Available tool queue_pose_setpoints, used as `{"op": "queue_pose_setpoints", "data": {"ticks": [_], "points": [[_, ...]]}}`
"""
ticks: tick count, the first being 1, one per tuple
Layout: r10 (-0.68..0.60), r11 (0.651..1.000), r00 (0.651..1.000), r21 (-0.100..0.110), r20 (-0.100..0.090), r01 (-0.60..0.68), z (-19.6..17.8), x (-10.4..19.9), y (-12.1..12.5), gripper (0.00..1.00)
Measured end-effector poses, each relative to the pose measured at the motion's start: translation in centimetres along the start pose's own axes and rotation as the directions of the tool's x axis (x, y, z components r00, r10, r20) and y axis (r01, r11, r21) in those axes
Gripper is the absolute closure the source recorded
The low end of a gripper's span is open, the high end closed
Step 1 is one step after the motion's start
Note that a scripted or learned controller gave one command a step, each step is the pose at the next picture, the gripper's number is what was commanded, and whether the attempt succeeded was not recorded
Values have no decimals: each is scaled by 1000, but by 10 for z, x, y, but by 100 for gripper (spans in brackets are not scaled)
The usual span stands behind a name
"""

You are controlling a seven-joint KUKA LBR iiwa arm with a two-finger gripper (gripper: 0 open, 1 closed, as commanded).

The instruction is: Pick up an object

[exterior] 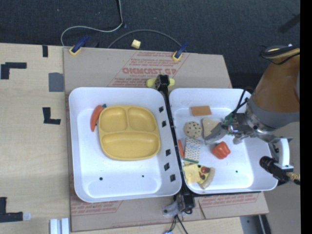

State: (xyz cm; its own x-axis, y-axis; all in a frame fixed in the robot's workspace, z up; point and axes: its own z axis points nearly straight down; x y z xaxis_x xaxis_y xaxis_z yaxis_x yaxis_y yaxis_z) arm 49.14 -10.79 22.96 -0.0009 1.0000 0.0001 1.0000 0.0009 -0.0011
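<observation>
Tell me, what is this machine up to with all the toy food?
The arm's gripper is low in the right bin, among toy food: a cookie, a tan wedge, a brown cracker, a red pepper and a pizza slice. Nothing is visibly held yet. The left bin has a yellow divided plate beside a carrot.

End effector [218, 133] low, arm from right

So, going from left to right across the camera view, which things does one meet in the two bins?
Orange carrot → yellow divided plate → speckled cookie → red pepper → gripper.
</observation>
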Motion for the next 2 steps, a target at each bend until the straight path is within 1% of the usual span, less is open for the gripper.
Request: {"op": "queue_pose_setpoints", "data": {"ticks": [1, 2], "points": [[3, 1000, 1000, 3, 2, -3, 67, -52, 52, 0], [4, 1000, 1000, -2, 0, -4, 147, -74, 25, 0]]}}
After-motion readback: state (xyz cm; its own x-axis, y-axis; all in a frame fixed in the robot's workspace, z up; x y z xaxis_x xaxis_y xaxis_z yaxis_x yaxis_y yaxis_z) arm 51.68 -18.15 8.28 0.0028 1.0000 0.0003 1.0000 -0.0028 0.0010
